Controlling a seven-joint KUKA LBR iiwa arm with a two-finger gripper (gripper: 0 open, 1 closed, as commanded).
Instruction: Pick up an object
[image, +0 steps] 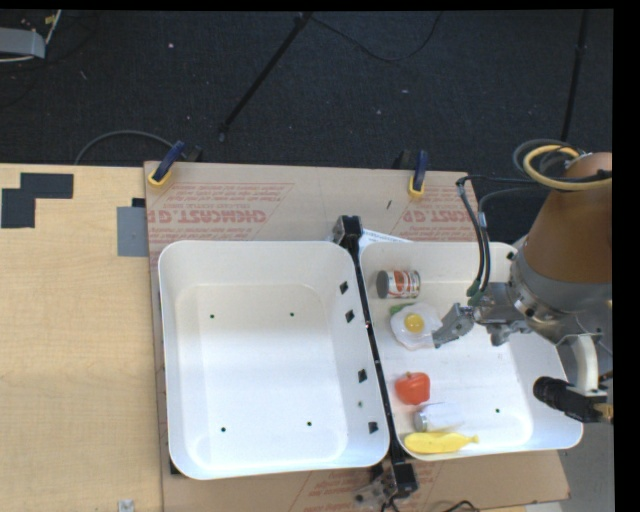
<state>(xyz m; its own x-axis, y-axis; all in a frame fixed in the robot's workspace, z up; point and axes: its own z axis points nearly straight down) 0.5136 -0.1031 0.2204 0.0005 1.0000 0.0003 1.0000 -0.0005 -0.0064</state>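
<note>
The right bin (500, 395) holds several small objects. A small can (398, 284) lies on its side near the far left corner. Just in front of it sits a white fried-egg toy (410, 326) with a yellow centre. Toward the near edge are a red pepper-like piece (412, 387), a pale whitish object (440, 415) and a yellow banana (440, 441). My gripper (450, 329) hangs low over the right bin, right beside the egg toy's right edge. Nothing shows held in it.
The left bin (250, 360) lies beside the right one, with a black divider strip (362, 345) between them. The grey arm (560, 250) and its cables cover the right bin's right side. Two clamps (418, 172) pin the cardboard at the back.
</note>
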